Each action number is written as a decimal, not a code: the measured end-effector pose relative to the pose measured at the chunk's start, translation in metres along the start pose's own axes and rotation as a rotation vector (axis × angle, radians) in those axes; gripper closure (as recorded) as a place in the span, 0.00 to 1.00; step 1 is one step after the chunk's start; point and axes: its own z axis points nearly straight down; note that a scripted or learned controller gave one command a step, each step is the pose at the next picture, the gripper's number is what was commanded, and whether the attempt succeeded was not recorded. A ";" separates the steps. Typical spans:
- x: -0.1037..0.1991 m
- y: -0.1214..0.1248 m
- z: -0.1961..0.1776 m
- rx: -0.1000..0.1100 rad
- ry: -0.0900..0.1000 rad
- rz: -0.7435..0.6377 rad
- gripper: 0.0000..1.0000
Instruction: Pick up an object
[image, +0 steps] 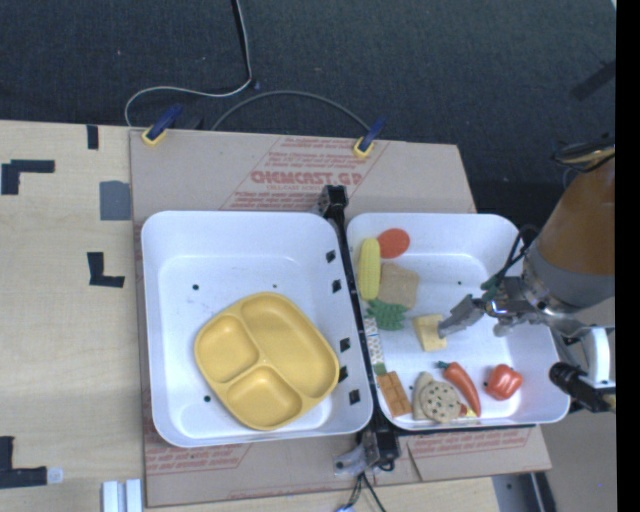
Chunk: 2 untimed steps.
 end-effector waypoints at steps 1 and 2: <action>-0.003 0.009 0.108 0.010 0.004 -0.001 0.00; 0.046 0.088 0.114 -0.006 0.000 -0.007 0.00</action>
